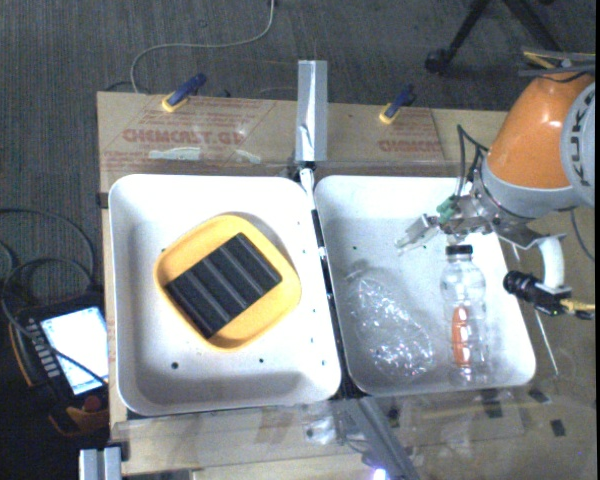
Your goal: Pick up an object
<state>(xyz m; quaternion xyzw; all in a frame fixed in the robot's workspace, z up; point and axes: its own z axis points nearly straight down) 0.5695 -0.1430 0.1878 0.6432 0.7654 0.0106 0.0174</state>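
- The clear plastic bottle lies on its side in the right bin, toward that bin's right wall, its cap pointing to the far end and an orange-red label band around its lower half.
- It looks empty or close to it, so probably light; the thin walls should give a little under pressure, and the smooth round body is likely to roll or slip out of a pinch.
- The best hold is probably across the body just near of the shoulder, or at the stiffer neck under the cap, with the pinch set square to the bottle's long axis.
- Just left of the bottle sits a crumpled clear plastic wrap, glossy and shapeless; it would weigh almost nothing, crush at a touch and offer no firm edge.
- In the left bin rests a yellow tray with a black ribbed insert, a rounded square turned at an angle. It reads as rigid moulded plastic, wide and flat, awkward for a narrow pinch except at its rim.
- Both bins are shallow white shells with rounded corners, smooth inside, on a cardboard-covered surface.
- The claw hangs over the far part of the right bin, just beyond the bottle's cap; whether it is spread or closed I cannot tell, and nothing is visible in its hold.
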